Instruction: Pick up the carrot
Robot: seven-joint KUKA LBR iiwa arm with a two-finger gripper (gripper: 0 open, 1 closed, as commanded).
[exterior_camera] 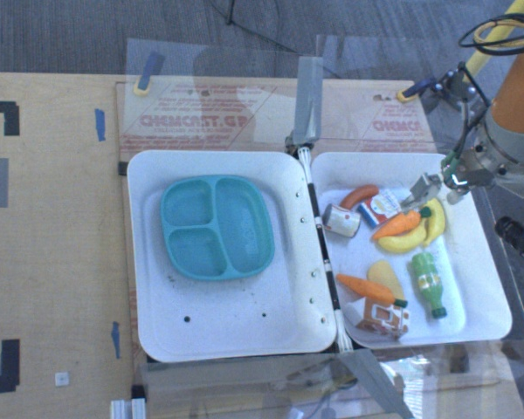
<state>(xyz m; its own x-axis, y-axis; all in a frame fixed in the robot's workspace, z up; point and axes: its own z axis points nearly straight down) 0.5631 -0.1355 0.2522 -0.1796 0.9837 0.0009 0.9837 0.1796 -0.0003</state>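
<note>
Two orange carrots lie in the right bin (493, 317). One carrot (396, 225) rests slanted across a yellow banana (417, 236), its green tip pointing up and right. The other carrot (365, 287) lies lower, by the bin's left wall, with its green end to the right. My gripper (437, 188) hangs at the bin's upper right, just above and to the right of the upper carrot's green tip. Its fingers (418, 187) are open with nothing between them.
The right bin also holds a red sausage (363, 195), a small can (341, 221), a pale yellow piece (383, 275), a green bottle (428, 285) and a small packet (383, 320). A teal divided plate (217, 227) sits in the left bin (157, 321).
</note>
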